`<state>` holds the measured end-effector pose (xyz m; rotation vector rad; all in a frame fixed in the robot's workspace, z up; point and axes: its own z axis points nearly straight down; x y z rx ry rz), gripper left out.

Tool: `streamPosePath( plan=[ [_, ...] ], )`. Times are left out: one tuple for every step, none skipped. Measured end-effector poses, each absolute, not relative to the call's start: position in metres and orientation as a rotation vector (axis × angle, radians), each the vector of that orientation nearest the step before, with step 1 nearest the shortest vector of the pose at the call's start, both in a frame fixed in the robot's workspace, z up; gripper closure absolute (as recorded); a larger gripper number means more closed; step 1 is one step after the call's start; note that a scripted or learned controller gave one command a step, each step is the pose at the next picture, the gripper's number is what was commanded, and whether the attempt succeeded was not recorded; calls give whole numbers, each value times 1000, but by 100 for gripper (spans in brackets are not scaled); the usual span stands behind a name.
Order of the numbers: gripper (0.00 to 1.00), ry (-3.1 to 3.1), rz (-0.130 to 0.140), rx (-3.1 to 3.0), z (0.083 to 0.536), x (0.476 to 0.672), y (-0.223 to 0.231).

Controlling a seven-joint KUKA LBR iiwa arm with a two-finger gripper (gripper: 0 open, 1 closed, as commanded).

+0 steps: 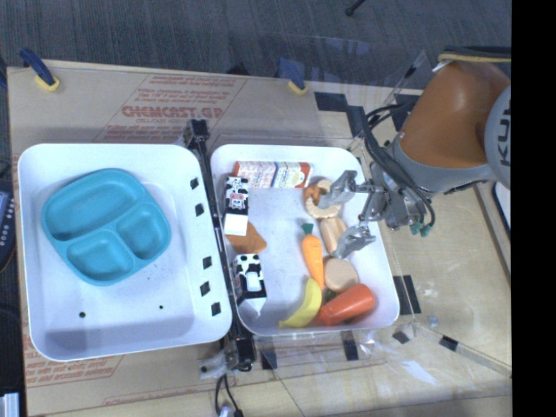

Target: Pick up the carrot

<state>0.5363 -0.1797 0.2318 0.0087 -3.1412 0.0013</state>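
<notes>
The carrot lies in the right bin, near the bin's right side, its green top pointing away from the camera and its tip toward the front. Just below it a banana curves along the front wall, with a red tomato-like piece beside that and a pale round slice touching the carrot's right side. The jaws hang spread apart over the right edge of this bin, one finger near a bread-like piece at the back, the other just right of the carrot; nothing sits between them. A carton lies along the back wall, and two black-and-white blocks stand along the left wall. The left bin carries a blue divided plate. Both bins rest on the cardboard-covered desk.
</notes>
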Motion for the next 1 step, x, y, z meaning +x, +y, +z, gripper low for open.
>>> streamPosePath(
  plan=[
    [0,-3137,-1,196,92,530,-144]
  ],
)
